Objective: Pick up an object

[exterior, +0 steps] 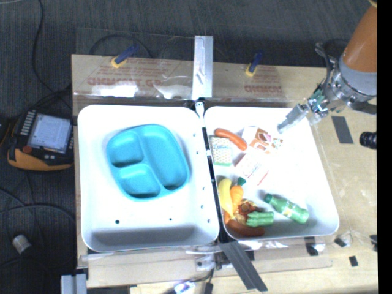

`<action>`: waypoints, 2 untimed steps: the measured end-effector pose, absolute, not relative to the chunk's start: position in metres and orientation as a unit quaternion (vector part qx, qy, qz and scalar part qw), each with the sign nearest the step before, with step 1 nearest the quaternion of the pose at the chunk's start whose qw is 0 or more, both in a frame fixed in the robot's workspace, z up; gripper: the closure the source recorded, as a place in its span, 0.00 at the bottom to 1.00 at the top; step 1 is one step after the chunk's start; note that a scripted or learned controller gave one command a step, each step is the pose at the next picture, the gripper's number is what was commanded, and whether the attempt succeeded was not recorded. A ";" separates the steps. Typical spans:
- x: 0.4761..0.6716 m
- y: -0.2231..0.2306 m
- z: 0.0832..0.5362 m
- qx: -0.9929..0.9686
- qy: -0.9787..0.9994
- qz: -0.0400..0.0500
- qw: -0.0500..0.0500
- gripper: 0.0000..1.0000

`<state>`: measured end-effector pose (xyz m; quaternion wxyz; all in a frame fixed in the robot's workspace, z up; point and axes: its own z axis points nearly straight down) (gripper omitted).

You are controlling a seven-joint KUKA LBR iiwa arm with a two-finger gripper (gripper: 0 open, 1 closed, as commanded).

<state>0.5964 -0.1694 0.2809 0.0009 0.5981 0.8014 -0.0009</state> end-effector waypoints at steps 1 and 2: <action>0.556 -0.151 0.207 0.659 0.752 0.000 -0.001 0.00; 0.618 -0.187 0.188 0.692 0.722 -0.001 -0.001 0.00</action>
